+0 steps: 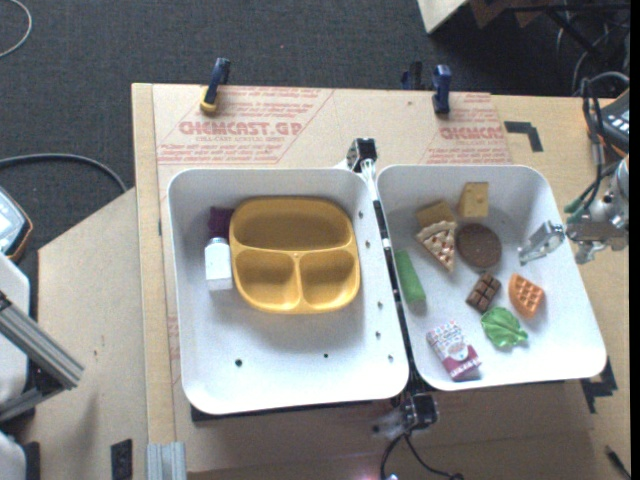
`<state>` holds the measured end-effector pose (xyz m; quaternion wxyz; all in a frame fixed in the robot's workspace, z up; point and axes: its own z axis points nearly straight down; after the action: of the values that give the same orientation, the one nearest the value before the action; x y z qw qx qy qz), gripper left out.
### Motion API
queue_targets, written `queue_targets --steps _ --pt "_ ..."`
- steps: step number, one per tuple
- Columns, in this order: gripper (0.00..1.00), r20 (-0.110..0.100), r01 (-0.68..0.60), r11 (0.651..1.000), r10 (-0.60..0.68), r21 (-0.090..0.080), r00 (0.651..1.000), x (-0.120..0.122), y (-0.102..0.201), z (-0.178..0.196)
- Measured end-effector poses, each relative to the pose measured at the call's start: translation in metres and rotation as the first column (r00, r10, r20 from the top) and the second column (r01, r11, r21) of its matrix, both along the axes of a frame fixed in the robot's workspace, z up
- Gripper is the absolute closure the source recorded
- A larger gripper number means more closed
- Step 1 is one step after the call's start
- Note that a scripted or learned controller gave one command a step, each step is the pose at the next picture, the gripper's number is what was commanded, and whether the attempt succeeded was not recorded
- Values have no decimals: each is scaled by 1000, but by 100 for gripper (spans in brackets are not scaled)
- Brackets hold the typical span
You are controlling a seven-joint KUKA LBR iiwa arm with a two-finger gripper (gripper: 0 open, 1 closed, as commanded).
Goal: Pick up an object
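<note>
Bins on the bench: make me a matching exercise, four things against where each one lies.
Things:
1. yellow divided tray
2. small white bottle
3. green stick
4. orange waffle

Places:
A. right bin, along its left wall
B. left bin, filling its middle
C. right bin, near its right wall, below the gripper
D. left bin, just left of the tray

Pairs: 1-B, 2-D, 3-A, 4-C
</note>
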<state>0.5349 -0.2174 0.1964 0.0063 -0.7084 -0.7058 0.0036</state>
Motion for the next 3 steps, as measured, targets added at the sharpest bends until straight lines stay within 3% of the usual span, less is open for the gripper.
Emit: queue_targets --steps 1,3 --pt "0 14 -4 1000 4 -4 1000 3 0 8" --pt "0 8 -3 1000 3 0 1000 -2 3 -79"
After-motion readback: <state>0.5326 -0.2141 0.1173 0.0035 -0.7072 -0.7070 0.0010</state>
